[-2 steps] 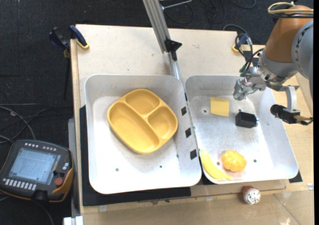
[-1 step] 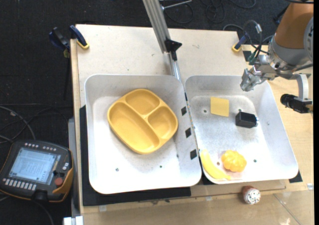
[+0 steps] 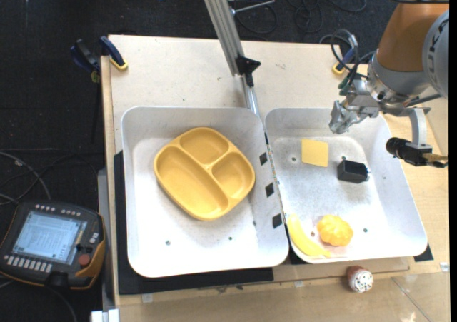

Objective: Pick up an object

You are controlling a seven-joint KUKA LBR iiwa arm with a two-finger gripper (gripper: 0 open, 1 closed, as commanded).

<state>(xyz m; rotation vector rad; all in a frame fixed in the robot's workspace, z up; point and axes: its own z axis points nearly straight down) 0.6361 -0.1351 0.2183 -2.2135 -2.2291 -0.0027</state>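
The right bin (image 3: 389, 192) holds a flat yellow square block (image 3: 315, 153), a small black block (image 3: 352, 170), a yellow lumpy ball (image 3: 335, 230) and a yellow banana-like piece (image 3: 303, 239) at its front edge. My gripper (image 3: 341, 121) hangs over the bin's back part, above and to the right of the yellow square. Nothing shows between its fingers.
The left bin (image 3: 143, 170) holds a yellow three-compartment plate (image 3: 205, 171). A slanted metal pole (image 3: 225, 28) crosses the back of the bench. A small speckled ball (image 3: 360, 280) lies on the bench in front of the right bin. A teach pendant (image 3: 50, 238) sits at lower left.
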